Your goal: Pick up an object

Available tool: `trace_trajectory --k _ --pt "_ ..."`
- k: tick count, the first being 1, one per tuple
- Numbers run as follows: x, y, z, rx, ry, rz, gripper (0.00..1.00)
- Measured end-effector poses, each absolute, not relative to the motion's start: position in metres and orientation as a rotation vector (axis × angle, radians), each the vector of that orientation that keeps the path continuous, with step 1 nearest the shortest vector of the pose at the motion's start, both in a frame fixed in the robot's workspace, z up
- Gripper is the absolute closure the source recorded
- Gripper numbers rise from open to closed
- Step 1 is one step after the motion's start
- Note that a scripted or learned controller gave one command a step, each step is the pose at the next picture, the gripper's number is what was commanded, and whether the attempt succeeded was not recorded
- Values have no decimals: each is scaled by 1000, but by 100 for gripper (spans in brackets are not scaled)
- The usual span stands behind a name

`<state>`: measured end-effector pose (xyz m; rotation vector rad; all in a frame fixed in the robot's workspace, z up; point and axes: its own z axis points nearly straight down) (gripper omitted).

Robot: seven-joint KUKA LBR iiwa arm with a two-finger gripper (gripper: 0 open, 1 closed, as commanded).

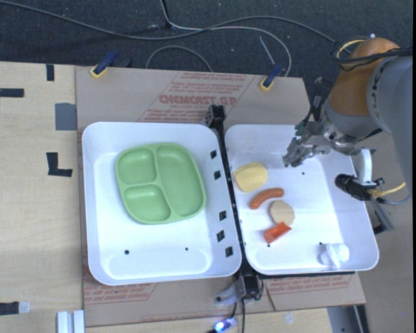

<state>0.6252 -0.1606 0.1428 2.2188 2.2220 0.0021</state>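
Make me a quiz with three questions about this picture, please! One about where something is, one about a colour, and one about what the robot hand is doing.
1. Where is the divided plate?
A. In the left bin
B. In the right bin
C. On the cardboard outside the bins

2. What colour is that plate?
A. Red
B. Green
C. Blue

3. What is the gripper doing?
A. Pressing down on the plate
B. Lifting the sausage high up
C. Sitting over the right bin, above the food, with nothing seen held

Answers:
1 A, the plate lies inside the left bin.
2 B, it is light green all over.
3 C, the gripper is up and right of the yellow piece, and the sausage lies on the bin floor.
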Motion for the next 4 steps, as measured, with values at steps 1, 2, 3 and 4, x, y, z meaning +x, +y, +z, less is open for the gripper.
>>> trace_trajectory --k 1,2,3,4 --pt "622 -153 189 2218 2223 2 100" --pt "623 -152 215 2219 2223 1 100" --pt "625 -106 216 2217 2229 0 100" --pt "641 -57 209 2216 2230 -2 100"
